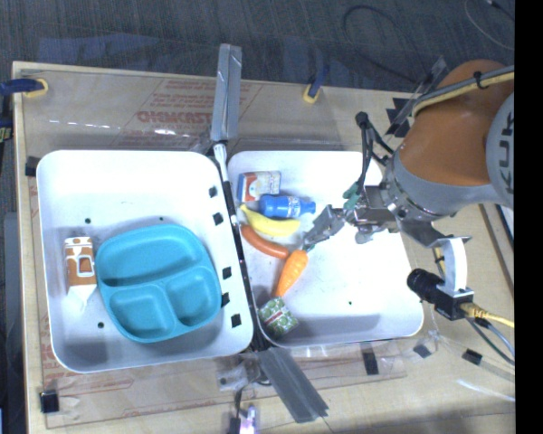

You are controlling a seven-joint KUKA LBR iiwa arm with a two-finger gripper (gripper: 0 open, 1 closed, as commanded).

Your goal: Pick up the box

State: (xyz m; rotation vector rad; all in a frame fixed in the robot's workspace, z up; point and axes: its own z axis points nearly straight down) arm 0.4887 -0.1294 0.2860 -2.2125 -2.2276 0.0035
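Observation:
A small orange-and-white box [80, 262] lies at the left edge of the left bin [127, 172], beside a blue divided plate [158, 281]. My gripper [318, 230] is low in the right bin [380, 310], far to the right of that box. It sits just above the carrot [290, 272] and right of the banana [266, 223]. Nothing shows in its grasp. A second small carton [257, 186] with a red-and-white label lies at the far left corner of the right bin.
The right bin also holds a blue bottle [285, 207], an orange-red sausage [263, 242] and a green patterned object [278, 315]. A divider wall [231, 242] separates the bins. The arm's orange band [452, 134] hangs over the right bin's right side.

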